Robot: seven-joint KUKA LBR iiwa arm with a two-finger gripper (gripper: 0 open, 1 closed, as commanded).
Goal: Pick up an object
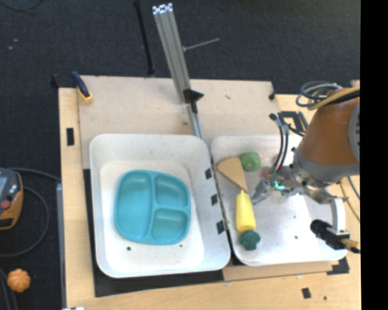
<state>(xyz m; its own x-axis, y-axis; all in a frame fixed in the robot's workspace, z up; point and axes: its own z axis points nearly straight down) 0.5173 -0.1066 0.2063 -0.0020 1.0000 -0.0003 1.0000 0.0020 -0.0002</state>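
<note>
Scanning from the left I see a blue divided plastic plate [153,206] in the left white bin [100,181]. Right white bin [303,239] holds a tan wedge [233,171], green ball [250,161], yellow cylinder [244,211] and dark green lump [249,240]. Gripper [265,186] hangs just right of the wedge; can't tell its state.

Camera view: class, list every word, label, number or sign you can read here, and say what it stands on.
No readable text anywhere.
Black-and-white checker marker atop the grey metal rail: a pattern, not writing.
Orange-and-grey device at the left edge: any markings too blurred to read.
Blue divided plastic plate: unmarked.
</note>
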